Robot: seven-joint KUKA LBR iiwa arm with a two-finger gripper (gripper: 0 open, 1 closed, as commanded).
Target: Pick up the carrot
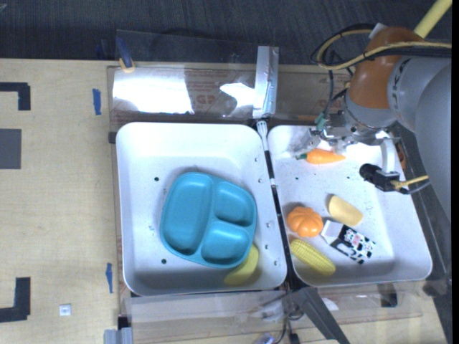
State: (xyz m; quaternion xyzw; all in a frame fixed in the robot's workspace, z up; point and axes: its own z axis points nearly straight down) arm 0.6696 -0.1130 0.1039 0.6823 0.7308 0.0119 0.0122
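Two white bins sit side by side on the desk [50, 213]. Reaching in from the right, the grey arm [423, 92] hangs its hand [336, 136] just over the carrot [325, 157] in the right bin [401, 253]; its grip state I cannot tell.

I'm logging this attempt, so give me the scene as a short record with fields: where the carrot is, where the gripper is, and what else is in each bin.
carrot: lying in the right bin, near its far edge
gripper: just above the carrot, at its far side
grasp: cannot tell
right bin, others: orange pumpkin, corn cob, yellow piece, black-and-white item
left bin: blue divided plate, yellow item at its near corner
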